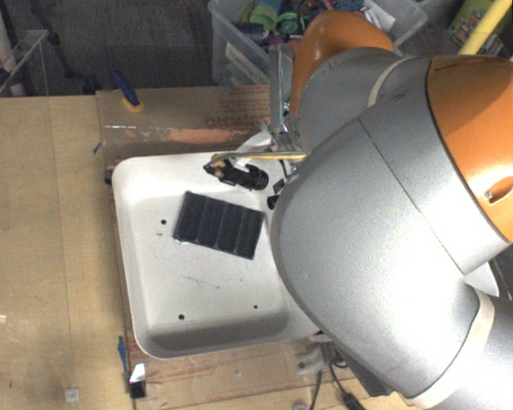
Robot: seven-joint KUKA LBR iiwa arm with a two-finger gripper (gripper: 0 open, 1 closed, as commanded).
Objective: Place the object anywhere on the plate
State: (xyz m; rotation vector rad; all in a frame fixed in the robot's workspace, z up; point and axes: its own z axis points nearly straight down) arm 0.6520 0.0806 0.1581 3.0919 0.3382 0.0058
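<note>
We judge pick and place both still to do: dark ribbed slab (218, 225) lies flat in the white bin (149, 274), clear of the gripper (275, 149), whose open-or-closed state we cannot tell.

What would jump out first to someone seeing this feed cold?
The grey arm with its orange band looms over the right half of the view, covering much of the bench. Next comes the black ribbed slab, lying flat and slightly askew in the upper part of the white bin at centre left.
</note>
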